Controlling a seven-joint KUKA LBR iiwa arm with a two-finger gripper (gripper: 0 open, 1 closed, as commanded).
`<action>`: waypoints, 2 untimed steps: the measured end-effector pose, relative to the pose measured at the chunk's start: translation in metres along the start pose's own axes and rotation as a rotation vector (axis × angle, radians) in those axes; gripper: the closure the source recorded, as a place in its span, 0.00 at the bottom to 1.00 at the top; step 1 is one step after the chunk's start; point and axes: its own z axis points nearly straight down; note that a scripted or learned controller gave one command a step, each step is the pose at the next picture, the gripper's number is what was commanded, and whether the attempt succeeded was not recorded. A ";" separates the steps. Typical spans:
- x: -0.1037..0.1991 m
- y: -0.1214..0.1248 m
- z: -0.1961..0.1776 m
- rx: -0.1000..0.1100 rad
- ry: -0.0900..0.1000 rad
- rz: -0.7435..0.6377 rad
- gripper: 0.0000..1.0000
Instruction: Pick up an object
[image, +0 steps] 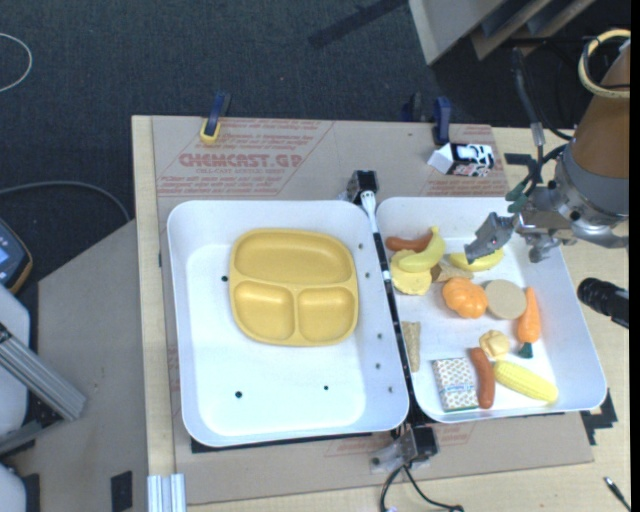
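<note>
Two white bins (200, 330) sit side by side; the left holds a yellow divided tray (294, 285). Toy foods fill the right bin, where the gripper (492, 238) hovers above a banana (484, 260), its grip unreadable.

A grey robot arm (597, 185) with a broad orange band above its wrist, black cables alongside, and a grey metal end effector (489, 237).
</note>
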 end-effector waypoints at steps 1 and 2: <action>0.001 0.004 0.063 0.008 0.001 0.001 0.00; 0.004 0.004 0.106 0.007 0.002 0.001 0.00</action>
